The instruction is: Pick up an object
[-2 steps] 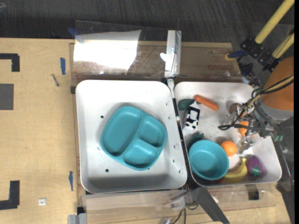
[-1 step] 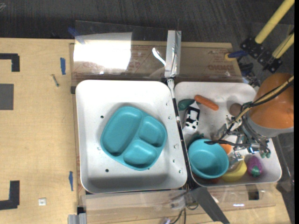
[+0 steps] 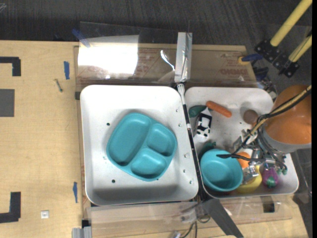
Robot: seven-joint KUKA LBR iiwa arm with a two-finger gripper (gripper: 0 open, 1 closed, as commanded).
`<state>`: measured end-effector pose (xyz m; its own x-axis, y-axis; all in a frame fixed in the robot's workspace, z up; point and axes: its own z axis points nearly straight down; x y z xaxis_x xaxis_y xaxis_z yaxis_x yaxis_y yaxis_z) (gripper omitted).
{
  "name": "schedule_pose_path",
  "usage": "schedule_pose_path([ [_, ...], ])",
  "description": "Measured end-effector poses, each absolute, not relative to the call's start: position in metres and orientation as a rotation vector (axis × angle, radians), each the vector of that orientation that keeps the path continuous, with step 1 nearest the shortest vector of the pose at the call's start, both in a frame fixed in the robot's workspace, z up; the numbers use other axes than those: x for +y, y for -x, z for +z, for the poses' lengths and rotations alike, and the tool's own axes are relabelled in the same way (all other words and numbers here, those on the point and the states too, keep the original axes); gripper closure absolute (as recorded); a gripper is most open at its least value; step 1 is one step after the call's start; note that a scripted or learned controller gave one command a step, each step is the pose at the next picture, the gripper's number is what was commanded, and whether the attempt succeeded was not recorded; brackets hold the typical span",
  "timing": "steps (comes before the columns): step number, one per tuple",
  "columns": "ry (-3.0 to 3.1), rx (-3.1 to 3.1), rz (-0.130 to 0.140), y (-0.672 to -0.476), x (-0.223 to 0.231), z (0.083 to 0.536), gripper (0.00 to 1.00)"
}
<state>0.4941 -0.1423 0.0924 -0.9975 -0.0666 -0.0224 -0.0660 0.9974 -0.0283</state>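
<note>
The pincer (image 3: 252, 158) hung low at four o'clock among toys; I couldn't tell its state. Best dropped straight onto the yellow toy (image 3: 251, 180), clear of the bowl (image 3: 220, 171).

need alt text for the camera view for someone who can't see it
The grey arm's pincer reaches from the right into the right bin, among a teal bowl, an orange carrot and small toys. The left bin holds a teal divided plate.
</note>
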Motion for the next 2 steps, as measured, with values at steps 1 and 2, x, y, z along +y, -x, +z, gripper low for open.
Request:
schedule_pose_path([
  [1, 0.196, 3.112, -0.041, -0.494, -0.141, 0.092, 0.0],
  [2, 0.191, 3.099, -0.054, -0.498, -0.145, 0.105, 1.0],
])
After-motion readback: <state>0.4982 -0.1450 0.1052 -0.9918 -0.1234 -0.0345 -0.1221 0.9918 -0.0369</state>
